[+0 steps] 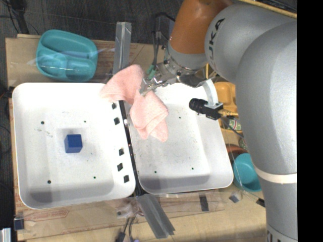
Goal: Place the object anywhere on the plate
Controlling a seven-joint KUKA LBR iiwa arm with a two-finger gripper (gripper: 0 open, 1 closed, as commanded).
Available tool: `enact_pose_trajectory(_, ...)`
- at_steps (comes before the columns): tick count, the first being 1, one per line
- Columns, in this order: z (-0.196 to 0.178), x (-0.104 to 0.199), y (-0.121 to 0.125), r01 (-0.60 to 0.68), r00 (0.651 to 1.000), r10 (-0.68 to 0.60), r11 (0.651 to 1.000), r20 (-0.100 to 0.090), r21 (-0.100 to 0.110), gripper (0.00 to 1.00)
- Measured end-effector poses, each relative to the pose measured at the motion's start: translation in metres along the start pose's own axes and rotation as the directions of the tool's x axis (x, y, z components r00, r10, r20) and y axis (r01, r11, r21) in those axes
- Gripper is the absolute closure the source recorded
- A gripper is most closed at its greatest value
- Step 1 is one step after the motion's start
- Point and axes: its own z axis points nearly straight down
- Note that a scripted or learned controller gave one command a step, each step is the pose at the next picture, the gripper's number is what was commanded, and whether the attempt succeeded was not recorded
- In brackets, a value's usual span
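My jaws [147, 86] are pinching the pink cloth [141, 102] near its middle, above the rear end of the gap where the two bins meet. The cloth hangs from that pinch in two lobes: one spreads up and left over the back rim of the left bin [30, 150], the other droops down into the right bin [212, 170], its lowest corner near or touching the floor there; I cannot tell which.

Its long axis runs on a slant, from upper left to lower right, with the heavier fold pointing down toward the right bin.

What worries me: the grip looks shallow, on a bunched fold, so the cloth may slide out if I swing fast. The trailing lobe could drag on the divider between the bins and tug itself free. I also see no obvious plate; the teal dish [66, 54] sits on the worktop behind the left bin, and a blue cube [73, 142] lies in that bin. Draping wide, the cloth could land half off its target.
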Motion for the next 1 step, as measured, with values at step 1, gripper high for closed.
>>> enact_pose_trajectory(1,0.0469,0.0780,0.0251,0.020,1.000,-0.020,1.000,0.001,0.001,1.00)
